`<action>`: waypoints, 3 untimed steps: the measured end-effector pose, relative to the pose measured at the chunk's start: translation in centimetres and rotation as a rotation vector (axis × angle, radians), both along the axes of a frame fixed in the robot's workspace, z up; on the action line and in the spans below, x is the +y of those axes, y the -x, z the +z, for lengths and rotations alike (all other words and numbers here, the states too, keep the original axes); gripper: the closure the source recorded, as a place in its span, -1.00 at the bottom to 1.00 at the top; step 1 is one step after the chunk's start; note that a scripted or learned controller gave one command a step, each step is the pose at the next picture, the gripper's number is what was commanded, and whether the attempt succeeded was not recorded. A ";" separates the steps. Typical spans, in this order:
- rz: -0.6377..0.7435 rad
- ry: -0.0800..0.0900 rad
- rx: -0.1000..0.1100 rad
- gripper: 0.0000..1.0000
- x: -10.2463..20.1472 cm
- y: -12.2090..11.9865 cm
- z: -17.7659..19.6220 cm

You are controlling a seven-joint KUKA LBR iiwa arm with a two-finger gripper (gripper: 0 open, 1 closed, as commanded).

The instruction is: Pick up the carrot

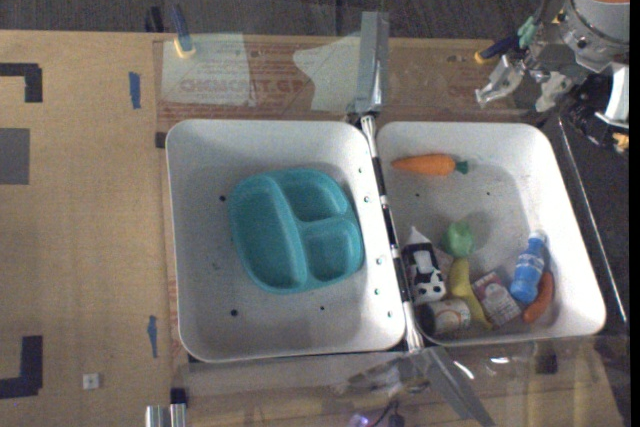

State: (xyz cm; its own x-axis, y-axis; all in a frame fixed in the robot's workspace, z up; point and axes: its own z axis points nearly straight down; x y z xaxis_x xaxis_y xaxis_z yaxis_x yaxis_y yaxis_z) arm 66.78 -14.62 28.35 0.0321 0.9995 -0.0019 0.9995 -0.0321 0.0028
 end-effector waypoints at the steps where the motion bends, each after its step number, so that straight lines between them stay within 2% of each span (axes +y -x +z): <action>1: 0.093 -0.002 0.002 -1.00 2.4 0.1 -10.2; 2: 0.255 0.003 -0.013 -1.00 4.5 0.3 -17.8; 3: 0.252 0.012 -0.015 1.00 4.0 0.2 -16.4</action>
